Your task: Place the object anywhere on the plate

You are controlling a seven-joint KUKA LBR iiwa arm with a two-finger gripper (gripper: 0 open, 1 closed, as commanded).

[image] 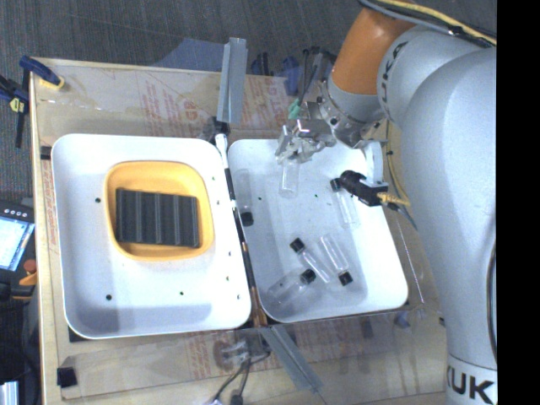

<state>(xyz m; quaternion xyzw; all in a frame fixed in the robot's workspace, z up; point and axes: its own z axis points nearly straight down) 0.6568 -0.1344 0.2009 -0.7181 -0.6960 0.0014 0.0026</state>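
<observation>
The yellow plate (158, 175) with a dark ribbed centre lies in the left white bin (84, 294). My gripper (297, 144) hangs over the back left part of the right white bin (384, 268). A clear vial (289, 180) sits directly below the gripper, and its upper end reaches the gripper's tip. I cannot tell whether the vial is gripped or resting on the bin floor. Several more clear vials with black caps lie in the right bin, among them one at the back right (346, 205) and a pair near the front (325, 260).
A black-capped vial (287, 287) lies by the right bin's front left corner. A small black cap (245, 218) sits by the divider between the bins. The arm's grey body (447, 184) covers the right side of the bench. A tablet (13, 239) stands at the far left.
</observation>
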